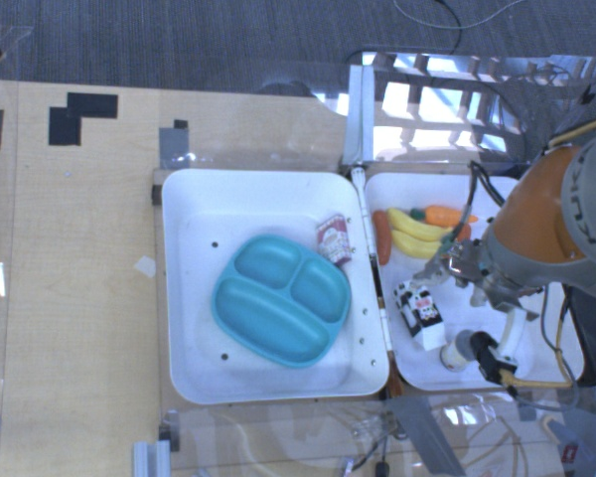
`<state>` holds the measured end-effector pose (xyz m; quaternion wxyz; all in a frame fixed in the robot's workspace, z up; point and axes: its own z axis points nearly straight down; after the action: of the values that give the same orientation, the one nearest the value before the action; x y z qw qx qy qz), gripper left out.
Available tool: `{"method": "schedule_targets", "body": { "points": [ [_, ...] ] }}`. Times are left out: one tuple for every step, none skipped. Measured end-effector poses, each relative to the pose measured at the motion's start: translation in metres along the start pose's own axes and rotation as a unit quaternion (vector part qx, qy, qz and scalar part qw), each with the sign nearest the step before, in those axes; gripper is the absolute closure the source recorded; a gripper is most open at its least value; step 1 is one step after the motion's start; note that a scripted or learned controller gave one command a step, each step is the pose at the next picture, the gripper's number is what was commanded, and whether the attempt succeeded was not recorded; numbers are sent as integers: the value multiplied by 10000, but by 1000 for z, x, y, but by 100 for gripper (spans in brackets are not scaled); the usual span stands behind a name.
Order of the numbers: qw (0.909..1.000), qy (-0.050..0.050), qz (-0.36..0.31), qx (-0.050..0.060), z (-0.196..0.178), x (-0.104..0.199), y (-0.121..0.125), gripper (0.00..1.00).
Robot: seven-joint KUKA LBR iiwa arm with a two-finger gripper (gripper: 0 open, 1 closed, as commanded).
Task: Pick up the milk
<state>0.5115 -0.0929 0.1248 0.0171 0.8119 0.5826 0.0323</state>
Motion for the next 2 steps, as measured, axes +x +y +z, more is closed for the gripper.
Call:
{"method": "schedule_targets", "body": {
  "points": [
    [10000,26,-29,-29,-12,4,3,100],
    [9985,-175,412,307,-10,19,49,100]
  ]
}}
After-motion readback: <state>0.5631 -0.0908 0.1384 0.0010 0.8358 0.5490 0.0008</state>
